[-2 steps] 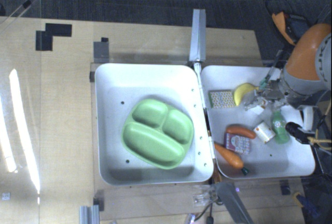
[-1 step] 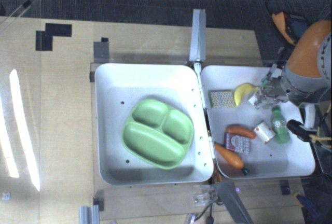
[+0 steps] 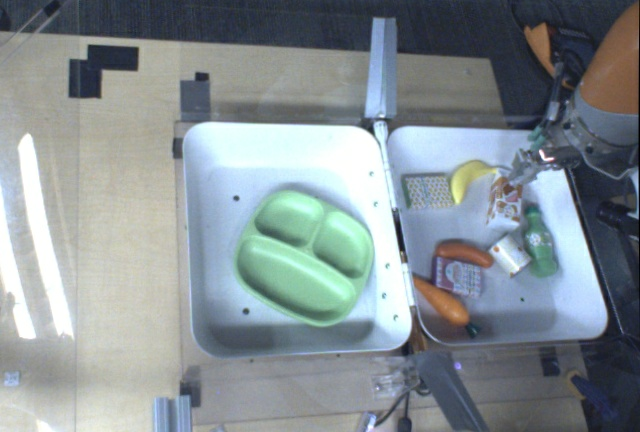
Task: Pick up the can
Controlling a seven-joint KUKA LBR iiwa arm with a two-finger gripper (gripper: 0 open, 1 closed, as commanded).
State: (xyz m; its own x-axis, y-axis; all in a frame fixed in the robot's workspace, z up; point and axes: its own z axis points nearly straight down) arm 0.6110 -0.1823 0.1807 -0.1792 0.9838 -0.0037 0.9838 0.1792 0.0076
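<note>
A short purple can (image 3: 457, 276) with a pale label lies on its side in the lower middle of the right bin (image 3: 585, 305). It rests between an orange-red sausage (image 3: 463, 253) and a carrot (image 3: 441, 301). My gripper (image 3: 530, 160) hangs over the upper right part of that bin, just above a red and white packet (image 3: 503, 203). It is well away from the can, up and to the right of it. Nothing shows in the gripper's grasp.
The right bin also holds a yellow banana (image 3: 470, 179), a patterned square pad (image 3: 427, 191), a green bottle (image 3: 540, 242) and a small white cup (image 3: 510, 255). A green divided plate (image 3: 305, 255) lies in the left bin (image 3: 205, 220). A metal divider (image 3: 381, 70) stands between the bins.
</note>
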